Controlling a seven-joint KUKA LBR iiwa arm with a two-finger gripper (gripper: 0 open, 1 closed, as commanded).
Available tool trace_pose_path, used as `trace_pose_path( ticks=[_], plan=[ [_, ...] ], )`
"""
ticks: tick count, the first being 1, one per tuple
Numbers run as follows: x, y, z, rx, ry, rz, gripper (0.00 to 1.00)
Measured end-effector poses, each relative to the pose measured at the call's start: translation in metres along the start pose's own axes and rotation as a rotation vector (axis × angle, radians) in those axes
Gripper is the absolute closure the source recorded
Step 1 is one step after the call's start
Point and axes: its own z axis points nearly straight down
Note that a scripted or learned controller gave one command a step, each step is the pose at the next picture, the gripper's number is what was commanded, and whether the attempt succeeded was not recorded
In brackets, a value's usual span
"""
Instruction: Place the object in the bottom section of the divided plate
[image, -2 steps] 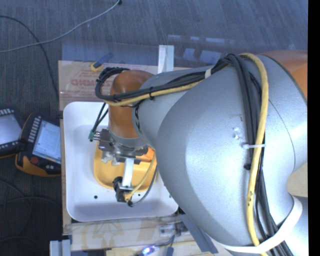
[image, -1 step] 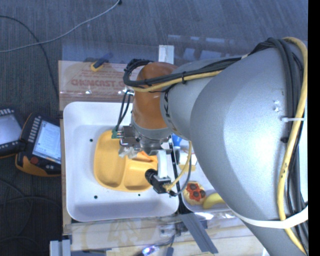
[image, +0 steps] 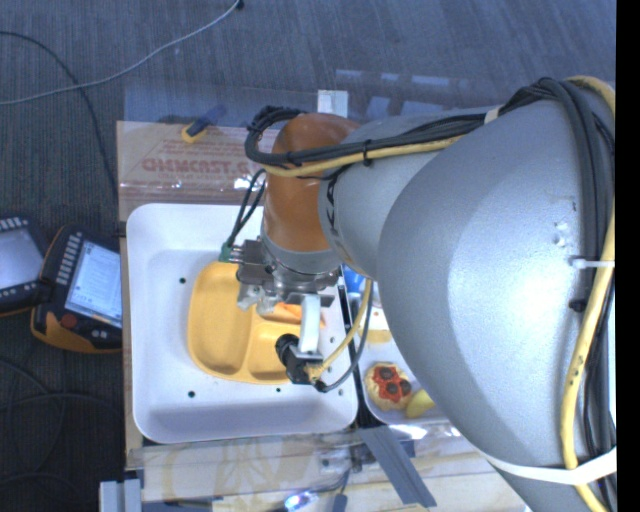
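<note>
Pincer (image: 279, 300) hovers close over yellow divided plate (image: 215, 330) in white bin (image: 160, 400).

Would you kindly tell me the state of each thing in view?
Yellow divided plate: right way up in the left bin, partly covered by the arm.
Gripper: low over the plate's right side.
Pizza-like toy: lying flat, topping up.
Teach pendant: screen lit.

Bulky grey arm (image: 480, 290); orange band (image: 300, 195) above the wrist; black and yellow cables (image: 400, 147) strapped alongside.
</note>
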Motion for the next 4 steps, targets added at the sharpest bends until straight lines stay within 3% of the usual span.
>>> trace_pose_path(
  ticks=[1,2,3,4],
  plan=[
    [0.04,0.036,0.039,0.001,-0.002,0.217,1.0],
    [0.066,0.075,-0.051,-0.005,-0.006,-0.042,1.0],
    [0.06,0.0,-0.001,0.001,-0.004,-0.03,1.0],
    [0.066,-0.003,-0.02,0.001,-0.002,0.134,1.0]
  ],
)
